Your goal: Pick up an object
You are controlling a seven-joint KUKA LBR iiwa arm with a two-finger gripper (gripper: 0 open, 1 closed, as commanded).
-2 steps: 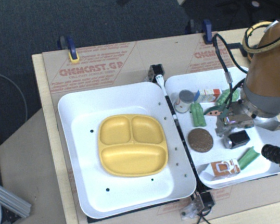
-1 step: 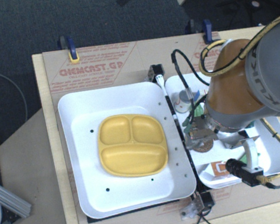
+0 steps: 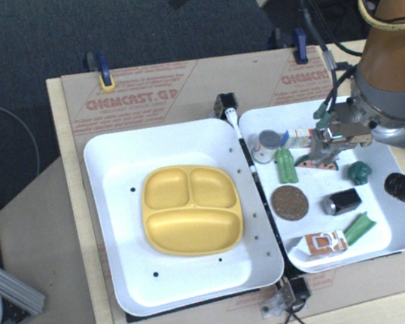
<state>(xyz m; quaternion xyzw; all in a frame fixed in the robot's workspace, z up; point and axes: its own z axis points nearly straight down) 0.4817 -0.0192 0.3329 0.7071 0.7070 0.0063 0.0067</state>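
Note:
The right bin [image 3: 397, 237] holds several small objects. A green bottle-shaped piece [image 3: 286, 165] lies near its left wall, with a brown round disc [image 3: 290, 202] below it. A black cylinder [image 3: 343, 201], a teal ball [image 3: 358, 171], a green marker [image 3: 359, 228] and an orange-and-white box [image 3: 323, 243] lie toward the front. A grey round cap [image 3: 268, 140] and a small white-and-red item [image 3: 299, 137] sit at the back. My gripper [image 3: 323, 149] hangs low over the middle of this bin, just above a flat red piece [image 3: 326, 165] and right of the green bottle.
The left bin [image 3: 111, 210] carries a yellow divided plate [image 3: 192, 209]. Both bins rest on a cardboard-covered board [image 3: 138, 91] held by blue clamps [image 3: 103, 68]. The arm's grey and orange body [image 3: 394, 51] looms over the right bin's back right corner.

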